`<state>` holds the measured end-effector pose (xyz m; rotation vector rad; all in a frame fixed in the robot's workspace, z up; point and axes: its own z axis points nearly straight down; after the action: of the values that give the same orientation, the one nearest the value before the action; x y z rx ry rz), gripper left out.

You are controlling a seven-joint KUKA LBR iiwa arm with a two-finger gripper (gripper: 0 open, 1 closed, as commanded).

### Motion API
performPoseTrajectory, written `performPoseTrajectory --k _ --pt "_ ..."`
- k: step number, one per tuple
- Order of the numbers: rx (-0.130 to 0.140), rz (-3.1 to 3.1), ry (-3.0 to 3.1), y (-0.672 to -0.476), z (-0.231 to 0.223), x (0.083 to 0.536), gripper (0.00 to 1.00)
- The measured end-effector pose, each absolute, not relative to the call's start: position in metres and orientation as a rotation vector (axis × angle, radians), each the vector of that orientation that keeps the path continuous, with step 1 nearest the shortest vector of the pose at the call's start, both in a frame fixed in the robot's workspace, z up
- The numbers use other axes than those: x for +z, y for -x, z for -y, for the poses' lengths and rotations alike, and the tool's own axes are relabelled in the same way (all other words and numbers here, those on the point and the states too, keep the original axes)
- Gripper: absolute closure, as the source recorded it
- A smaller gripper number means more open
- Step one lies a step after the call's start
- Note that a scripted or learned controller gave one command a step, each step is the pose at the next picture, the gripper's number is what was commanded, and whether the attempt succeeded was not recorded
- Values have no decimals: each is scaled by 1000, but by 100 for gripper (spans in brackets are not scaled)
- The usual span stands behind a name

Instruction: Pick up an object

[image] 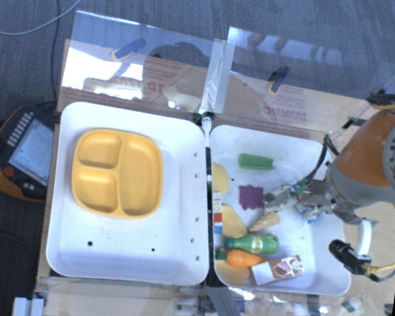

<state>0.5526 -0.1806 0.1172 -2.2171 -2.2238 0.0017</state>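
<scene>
I see the end effector low in the right bin, just beside the tan cone-shaped piece and near the purple piece. Whether it has hold of anything, I cannot tell. Nothing looks lifted, so I judge the pick not yet done. The yellow tray sits in the left bin.

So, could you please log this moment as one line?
hand: low in right bin | near: purple piece | left bin: yellow tray
</scene>
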Motion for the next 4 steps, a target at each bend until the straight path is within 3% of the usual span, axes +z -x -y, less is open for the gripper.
performPoseTrajectory --k 1,2,3,4 --pt "-24 2099 2352 -610 184 95 0" --pt "-19 2032 2420 -568 182 95 0" --pt "-16 2032 2415 -568 181 102 100" --pt "7 1993 2431 -642 149 260 100"
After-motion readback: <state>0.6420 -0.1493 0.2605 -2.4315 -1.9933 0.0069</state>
